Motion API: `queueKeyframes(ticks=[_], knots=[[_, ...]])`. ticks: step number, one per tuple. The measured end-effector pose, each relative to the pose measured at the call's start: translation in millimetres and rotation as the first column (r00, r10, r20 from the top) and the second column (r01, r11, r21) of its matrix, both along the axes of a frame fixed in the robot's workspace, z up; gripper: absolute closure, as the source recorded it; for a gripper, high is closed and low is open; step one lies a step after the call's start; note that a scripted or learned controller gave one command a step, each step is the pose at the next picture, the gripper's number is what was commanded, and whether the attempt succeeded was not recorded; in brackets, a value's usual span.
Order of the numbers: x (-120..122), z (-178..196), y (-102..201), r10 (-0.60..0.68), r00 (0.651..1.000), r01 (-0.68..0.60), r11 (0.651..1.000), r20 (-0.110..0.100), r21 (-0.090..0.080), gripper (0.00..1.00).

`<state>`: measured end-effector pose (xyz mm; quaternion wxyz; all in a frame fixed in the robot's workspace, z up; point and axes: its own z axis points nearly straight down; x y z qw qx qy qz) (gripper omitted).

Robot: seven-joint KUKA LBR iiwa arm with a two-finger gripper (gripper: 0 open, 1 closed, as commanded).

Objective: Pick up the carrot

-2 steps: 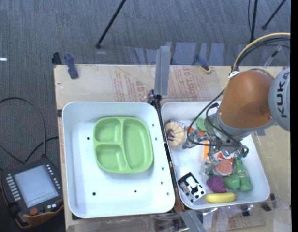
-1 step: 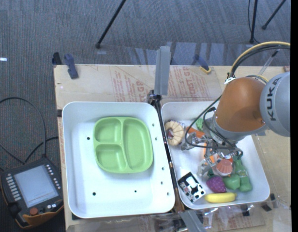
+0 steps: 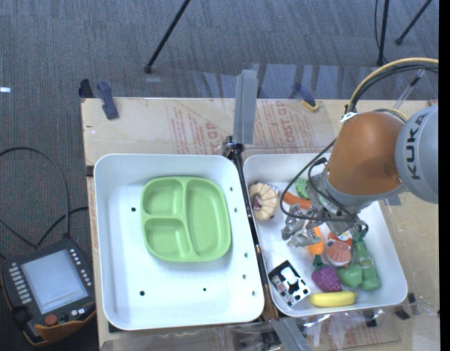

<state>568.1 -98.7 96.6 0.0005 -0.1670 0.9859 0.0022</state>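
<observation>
Right bin (image 3: 394, 248) crowded with toy food; gripper (image 3: 310, 229) low over pile, wrist masking carrot (image 3: 297, 199), only orange end visible. Grip state: cannot tell.

Robot lab, teach pendant (image 3: 50, 289), tripod legs (image 3: 170, 28)

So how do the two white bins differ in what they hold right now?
The left bin holds a single green divided plate, lying flat with bare floor around it. The right bin holds a crowded pile of small toy foods, among them a yellow banana and purple grapes. The arm's gripper hangs over the right bin, not the left. Both are shallow, white and rectangular.
</observation>
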Motion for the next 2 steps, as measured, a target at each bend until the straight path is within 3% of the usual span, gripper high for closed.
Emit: queueKeyframes(ticks=[1,2], knots=[[-65,95,45,0.08,0.997,-0.08,0.997,0.009,-0.004,1.0],[-32,284,54,0.107,0.994,-0.107,0.994,0.011,-0.005,1.0]])
